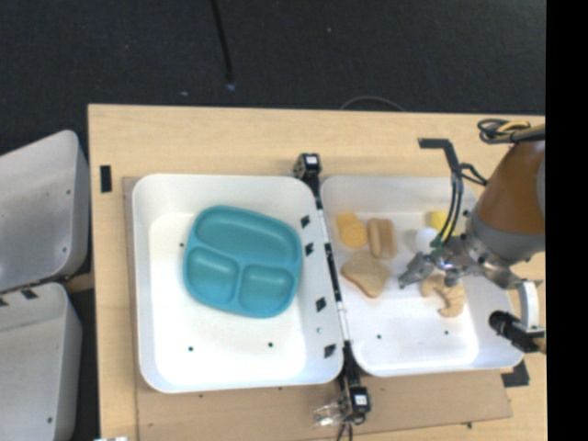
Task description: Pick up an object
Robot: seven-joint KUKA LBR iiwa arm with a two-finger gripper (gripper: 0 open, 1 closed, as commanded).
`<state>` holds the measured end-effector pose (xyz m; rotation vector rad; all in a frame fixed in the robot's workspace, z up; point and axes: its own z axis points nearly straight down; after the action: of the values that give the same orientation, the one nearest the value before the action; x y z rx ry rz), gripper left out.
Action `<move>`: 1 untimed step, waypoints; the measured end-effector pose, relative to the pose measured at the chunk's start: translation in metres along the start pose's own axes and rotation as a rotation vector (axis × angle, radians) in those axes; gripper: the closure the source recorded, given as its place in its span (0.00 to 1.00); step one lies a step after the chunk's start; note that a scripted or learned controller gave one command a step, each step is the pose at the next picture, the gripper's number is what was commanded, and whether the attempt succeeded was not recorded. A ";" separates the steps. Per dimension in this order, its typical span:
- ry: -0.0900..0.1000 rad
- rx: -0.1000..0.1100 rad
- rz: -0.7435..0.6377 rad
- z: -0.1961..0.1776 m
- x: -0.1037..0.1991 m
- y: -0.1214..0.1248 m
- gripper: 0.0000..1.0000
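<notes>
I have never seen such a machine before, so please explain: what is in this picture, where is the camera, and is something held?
The picture comes from one fixed camera above a light wooden bench, looking down at a slant. On it sit two shallow white plastic bins. The left bin holds a teal divided plastic plate. The right bin holds small toy foods: an orange round piece, a tan bread-like piece, a tan flat piece, a tan curved piece and something yellow, partly hidden. The grey robot arm with an orange band reaches in from the right. Its two-finger gripper hangs low over the right bin. I cannot tell whether it holds anything.
</notes>
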<state>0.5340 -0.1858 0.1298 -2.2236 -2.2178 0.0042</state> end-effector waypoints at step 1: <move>-0.006 -0.013 0.004 0.024 -0.003 0.004 0.00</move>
<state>0.5375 -0.1889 0.1054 -2.2377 -2.2229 -0.0043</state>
